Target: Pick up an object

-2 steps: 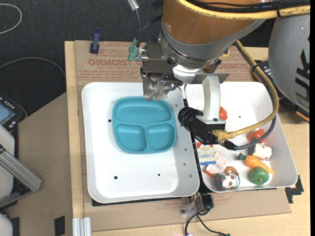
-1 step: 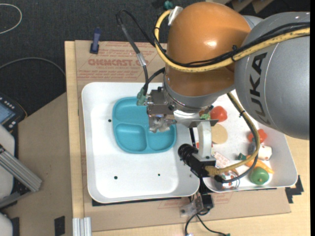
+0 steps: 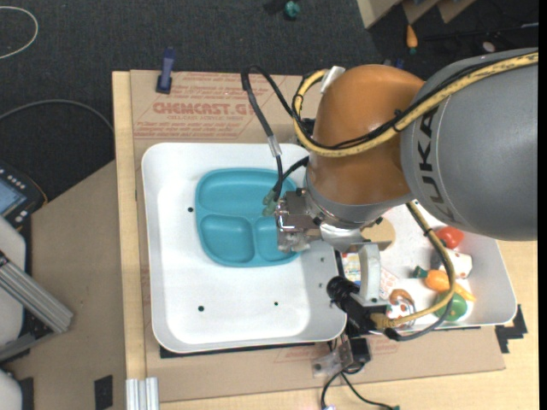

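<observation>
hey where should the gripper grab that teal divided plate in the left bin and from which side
Probably the teal plate's raised outer rim on its left edge, approached from above. It lies flat in the left bin, so only the rim offers a lip, and that side is away from the arm.

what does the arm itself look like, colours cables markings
The arm is a thick grey cylinder with black KUKA lettering, ending in a rounded orange band above the wrist. Black and yellow cables loop across the orange part, and more trail below it.
</observation>
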Controlling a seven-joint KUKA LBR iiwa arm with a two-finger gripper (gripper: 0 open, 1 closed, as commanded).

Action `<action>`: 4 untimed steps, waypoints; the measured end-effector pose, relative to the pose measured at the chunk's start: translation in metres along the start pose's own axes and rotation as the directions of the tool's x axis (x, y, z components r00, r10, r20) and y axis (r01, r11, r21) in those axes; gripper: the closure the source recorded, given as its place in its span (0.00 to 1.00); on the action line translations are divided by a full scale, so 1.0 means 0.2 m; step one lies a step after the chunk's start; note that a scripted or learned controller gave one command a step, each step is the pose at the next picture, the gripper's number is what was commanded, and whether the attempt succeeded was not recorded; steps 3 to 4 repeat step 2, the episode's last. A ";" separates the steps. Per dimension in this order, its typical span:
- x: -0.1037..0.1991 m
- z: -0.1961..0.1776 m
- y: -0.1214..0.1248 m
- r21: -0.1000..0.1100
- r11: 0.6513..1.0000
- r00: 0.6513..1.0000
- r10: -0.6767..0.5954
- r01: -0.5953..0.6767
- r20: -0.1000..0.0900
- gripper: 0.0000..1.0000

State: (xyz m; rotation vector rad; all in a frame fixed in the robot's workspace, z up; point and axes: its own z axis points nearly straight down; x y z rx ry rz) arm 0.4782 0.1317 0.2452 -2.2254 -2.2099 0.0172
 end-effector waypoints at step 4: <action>0.30 -0.91 -0.01 0.000 1.000 1.000 -0.012 0.012 0.000 1.00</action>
